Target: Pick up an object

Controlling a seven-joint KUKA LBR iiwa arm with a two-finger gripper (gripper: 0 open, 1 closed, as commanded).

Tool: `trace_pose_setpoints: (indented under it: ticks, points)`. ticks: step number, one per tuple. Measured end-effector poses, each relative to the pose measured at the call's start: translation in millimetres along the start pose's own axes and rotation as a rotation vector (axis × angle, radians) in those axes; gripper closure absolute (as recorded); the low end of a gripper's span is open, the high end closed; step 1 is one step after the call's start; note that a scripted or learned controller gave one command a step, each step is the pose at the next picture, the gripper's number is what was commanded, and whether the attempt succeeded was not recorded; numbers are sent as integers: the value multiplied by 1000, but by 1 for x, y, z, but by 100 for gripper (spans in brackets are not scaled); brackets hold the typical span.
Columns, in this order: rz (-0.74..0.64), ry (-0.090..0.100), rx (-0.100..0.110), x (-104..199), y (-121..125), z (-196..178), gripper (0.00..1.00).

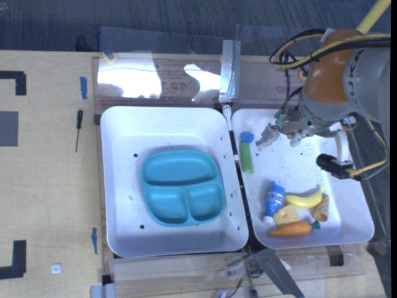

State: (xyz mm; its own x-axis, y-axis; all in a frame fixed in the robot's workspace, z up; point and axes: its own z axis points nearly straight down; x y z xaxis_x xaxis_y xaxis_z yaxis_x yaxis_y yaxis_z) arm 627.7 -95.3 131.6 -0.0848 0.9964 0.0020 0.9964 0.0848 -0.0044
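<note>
The arm reaches in from the right, its orange band above the wrist, and the claw hangs over the upper part of the right bin. Its two fingers stand apart with nothing between them, so it is open and carries no object.

Just left of the claw, close to the wall shared by the two bins, lies a green marker-like stick with a blue cap at its upper end; I cannot tell for sure whether cap and stick are one piece.

The other toys sit in a cluster near the front of the right bin, well apart from the claw: a blue and white tube, a yellow banana, a tan wedge just below it, and an orange carrot at the front edge.

The left bin holds a teal divided tray with three compartments. Both bins rest on the wooden table.
</note>
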Motion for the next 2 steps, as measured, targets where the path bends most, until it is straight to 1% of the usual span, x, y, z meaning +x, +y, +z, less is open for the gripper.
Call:
trace_pose_setpoints:
  ticks: [1, 2]
  points:
    - [-367, -5, -11, -14, -59, 44, 0]
    - [-366, -8, -19, -15, -56, 31, 100]
